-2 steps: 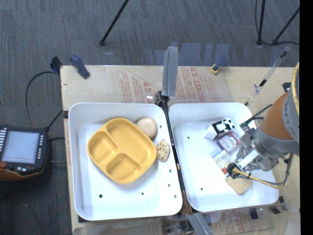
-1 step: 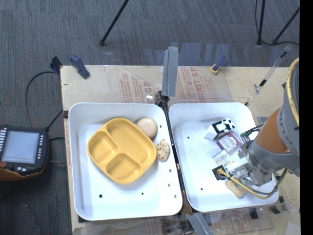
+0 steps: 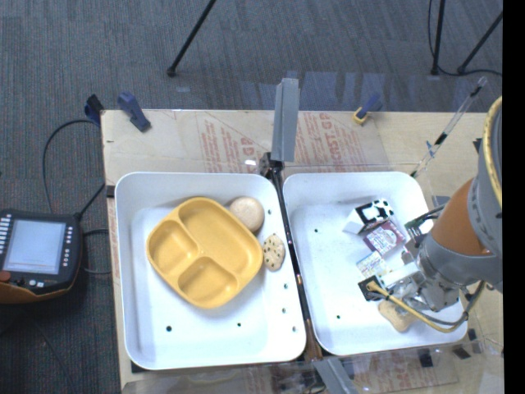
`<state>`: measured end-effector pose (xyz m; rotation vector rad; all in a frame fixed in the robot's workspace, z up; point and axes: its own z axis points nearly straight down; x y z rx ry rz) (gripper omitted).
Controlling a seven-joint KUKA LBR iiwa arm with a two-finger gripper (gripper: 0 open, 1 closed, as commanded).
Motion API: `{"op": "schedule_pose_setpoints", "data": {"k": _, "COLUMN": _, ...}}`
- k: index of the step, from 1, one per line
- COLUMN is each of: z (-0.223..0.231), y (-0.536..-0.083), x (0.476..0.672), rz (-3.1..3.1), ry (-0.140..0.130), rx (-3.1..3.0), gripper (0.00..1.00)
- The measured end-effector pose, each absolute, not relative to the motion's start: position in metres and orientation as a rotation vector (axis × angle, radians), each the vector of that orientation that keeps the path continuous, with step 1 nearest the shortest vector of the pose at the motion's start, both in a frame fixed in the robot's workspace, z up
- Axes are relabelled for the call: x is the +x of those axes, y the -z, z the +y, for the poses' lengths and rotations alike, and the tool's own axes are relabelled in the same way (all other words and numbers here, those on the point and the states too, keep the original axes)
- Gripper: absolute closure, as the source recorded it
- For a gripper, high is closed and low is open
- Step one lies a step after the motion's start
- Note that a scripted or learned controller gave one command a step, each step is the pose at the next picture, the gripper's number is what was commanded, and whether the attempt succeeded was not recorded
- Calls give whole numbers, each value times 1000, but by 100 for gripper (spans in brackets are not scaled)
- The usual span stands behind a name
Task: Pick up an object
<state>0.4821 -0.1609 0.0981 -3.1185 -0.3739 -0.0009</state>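
I see my gripper (image 3: 392,295) low in the right bin (image 3: 328,318) over a tan object (image 3: 399,317); its grip state I cannot tell

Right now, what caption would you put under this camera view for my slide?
Robot arm reaches into the right bin; a yellow tray, ball and cookie sit in the left bin.

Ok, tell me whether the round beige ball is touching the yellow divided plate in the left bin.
Touching. In the camera view the beige ball sits against the upper right rim of the yellow divided plate, with no white bin floor showing between them.
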Motion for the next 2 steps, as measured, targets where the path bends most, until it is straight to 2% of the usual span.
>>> {"op": "schedule_pose_setpoints", "data": {"k": 2, "z": -161, "y": -111, "x": 480, "rz": -381, "ry": -22, "rx": -3107, "gripper": 100}}
